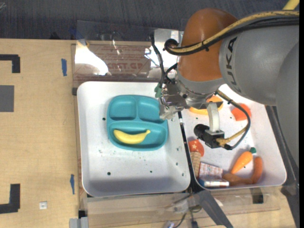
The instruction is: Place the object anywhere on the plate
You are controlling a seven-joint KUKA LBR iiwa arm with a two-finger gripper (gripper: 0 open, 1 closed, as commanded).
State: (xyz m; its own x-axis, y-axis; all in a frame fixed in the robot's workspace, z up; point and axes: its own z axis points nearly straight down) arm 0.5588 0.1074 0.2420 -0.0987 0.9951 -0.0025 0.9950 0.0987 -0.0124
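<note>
A teal plate [122,109] with three compartments lies in the left bin [133,175], towards the bin's upper half. The banana [131,136] lies on the plate in the long lower compartment, stretched across it with its ends curling slightly upward, and nothing touches it. The two upper compartments hold nothing. The grey arm [266,56] reaches in from the right, its orange band [204,42] over the wall between the two bins. The tool [167,109] hangs over the plate's right edge, by the upper right compartment, above and to the right of the banana and apart from it. From this angle I cannot tell whether the tool stands wide or narrow, and nothing can be seen held in it. The right bin [268,127] carries several things: a carrot [241,161] tilted near the lower right, a reddish-brown sausage [254,171] curving just beside and below it, a red round fruit [196,147] near the bin's left wall, and a small printed box [209,171] below that fruit. The bins sit on a pale wooden tabletop [38,127].
</note>
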